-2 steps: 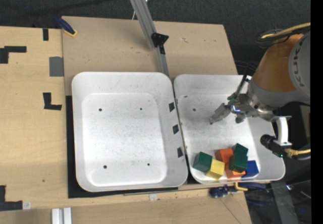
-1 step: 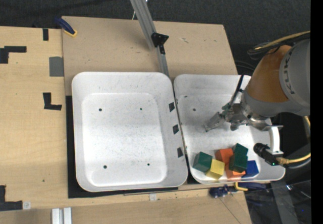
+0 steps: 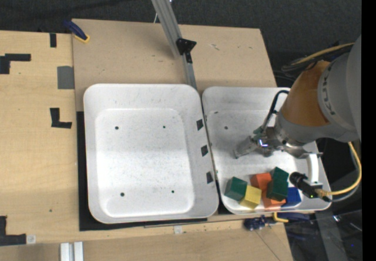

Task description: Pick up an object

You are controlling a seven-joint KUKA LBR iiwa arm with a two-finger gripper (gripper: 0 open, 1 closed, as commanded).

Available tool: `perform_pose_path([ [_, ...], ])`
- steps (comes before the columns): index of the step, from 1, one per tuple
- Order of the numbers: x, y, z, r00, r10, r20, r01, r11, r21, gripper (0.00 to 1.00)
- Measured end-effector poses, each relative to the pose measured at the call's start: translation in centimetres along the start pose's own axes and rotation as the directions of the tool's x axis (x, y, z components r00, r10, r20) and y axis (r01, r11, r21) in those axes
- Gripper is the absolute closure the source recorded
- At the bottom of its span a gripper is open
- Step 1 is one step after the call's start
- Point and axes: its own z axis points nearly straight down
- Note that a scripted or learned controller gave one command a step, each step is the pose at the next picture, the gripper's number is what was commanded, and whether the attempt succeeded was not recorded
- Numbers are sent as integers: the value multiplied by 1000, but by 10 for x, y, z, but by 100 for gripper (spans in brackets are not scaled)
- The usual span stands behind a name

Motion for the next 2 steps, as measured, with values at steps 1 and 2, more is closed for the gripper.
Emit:
perform_pose_path([
  [1, 1, 0, -10, 1000, -1, -2, 1, 1000, 0, 100],
  [2, 3, -9, -63, 1000, 0, 0, 0, 1000, -7, 100],
])
